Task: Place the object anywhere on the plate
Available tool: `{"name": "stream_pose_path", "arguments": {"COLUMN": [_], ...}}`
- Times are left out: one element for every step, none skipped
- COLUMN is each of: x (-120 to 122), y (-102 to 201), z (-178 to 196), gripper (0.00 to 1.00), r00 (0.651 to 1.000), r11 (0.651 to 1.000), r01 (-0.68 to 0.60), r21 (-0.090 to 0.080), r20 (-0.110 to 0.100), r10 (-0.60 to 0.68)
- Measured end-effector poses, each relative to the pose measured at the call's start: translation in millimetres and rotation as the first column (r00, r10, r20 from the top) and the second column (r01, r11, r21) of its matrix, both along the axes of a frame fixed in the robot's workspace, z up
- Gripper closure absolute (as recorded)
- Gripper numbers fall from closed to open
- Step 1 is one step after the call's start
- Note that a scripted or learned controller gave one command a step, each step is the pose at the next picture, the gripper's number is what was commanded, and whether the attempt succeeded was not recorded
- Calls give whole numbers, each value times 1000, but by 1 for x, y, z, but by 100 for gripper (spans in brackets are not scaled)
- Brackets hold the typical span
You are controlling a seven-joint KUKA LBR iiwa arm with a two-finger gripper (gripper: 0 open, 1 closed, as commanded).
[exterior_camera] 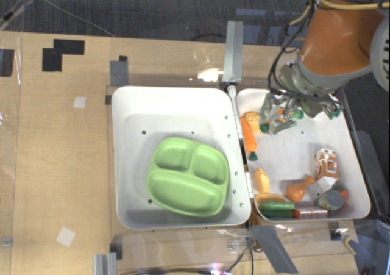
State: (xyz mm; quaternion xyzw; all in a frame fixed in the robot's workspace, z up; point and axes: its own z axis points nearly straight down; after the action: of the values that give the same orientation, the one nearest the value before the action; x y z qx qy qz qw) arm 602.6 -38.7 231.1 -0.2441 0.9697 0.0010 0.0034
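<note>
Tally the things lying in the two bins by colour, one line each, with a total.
Green: 2, the plate and a cucumber
Orange: 2, a carrot and a pear-shaped piece
Yellow: 1
White-and-orange: 1 carton
Other small pieces: 2
Total: 8

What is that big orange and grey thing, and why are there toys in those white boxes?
That is a robot arm, grey with an orange band. It reaches in from the right side of the picture. The picture is taken by one camera fixed above the bench, looking down at a slant.

At the arm's tip is its metal two-finger gripper, a bit like a hand. It hangs over the right shallow white bin, close to a long orange toy carrot. I cannot tell whether it holds anything.

That bin also has other toy food: a small orange pear-shaped piece, a green toy vegetable and a small white and orange carton.

The left shallow white bin has a light green plastic plate with three sections. The robot's job is to put a toy on that plate.
</note>
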Motion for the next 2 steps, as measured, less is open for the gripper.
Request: {"name": "stream_pose_path", "arguments": {"x": [-55, 30], "y": [53, 8], "z": [6, -5], "gripper": [100, 100], "r00": [992, 992], "r11": [992, 992], "r01": [-129, -129], "r21": [-1, -2], "r20": [-1, -2], "r10": [129, 129]}}
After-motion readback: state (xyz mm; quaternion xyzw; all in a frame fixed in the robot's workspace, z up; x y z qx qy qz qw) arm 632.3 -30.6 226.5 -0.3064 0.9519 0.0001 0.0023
